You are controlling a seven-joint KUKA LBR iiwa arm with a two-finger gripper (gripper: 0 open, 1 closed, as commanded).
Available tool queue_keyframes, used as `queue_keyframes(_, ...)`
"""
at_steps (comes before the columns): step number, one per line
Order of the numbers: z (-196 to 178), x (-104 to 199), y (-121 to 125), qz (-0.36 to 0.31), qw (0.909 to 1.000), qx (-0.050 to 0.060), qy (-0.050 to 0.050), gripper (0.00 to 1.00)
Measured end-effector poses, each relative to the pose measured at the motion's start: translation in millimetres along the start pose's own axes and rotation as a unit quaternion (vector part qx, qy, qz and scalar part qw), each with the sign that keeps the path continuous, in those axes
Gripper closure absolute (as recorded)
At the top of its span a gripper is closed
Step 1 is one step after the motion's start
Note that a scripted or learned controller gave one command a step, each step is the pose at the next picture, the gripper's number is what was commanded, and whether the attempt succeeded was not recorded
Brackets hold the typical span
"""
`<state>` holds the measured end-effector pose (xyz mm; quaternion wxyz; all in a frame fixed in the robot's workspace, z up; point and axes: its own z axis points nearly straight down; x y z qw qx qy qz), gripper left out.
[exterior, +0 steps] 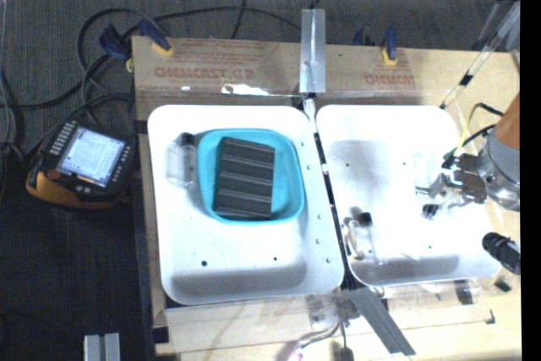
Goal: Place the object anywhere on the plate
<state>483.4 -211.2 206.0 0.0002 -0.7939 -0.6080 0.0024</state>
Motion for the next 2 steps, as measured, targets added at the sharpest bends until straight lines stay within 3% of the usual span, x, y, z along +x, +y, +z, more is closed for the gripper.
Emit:
queue_keyframes(1, -0.1, 0.0, 0.0, 0.000, 1.0000, 0.000, 0.000, 0.00)
queue_keyframes(2, 44.8, 62.6, -17.2, 0.031, 0.9995, 0.001, 0.002, 0.00)
